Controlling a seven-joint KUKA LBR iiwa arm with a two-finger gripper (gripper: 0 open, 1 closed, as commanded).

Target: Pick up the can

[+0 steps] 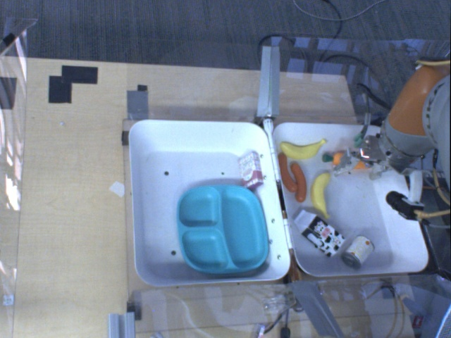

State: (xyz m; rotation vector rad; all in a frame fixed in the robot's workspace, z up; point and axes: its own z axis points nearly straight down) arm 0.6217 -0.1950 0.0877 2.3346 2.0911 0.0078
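Observation:
A small grey can (357,251) with a pale end lies on its side near the front edge of the right bin (394,263). The gripper (365,152) hangs over the back of that bin, at the end of the grey arm with the orange band (412,104). It is well behind the can and apart from it, right beside a small orange carrot-like piece (344,162). Nothing from the bin is visibly held.
The right bin also holds two yellow bananas (303,148) (320,193), a red-brown sausage (292,177) and a black-and-white carton (323,235) just left of the can. The left bin (151,189) holds a blue divided plate (222,227) and a red-and-white packet (250,169).

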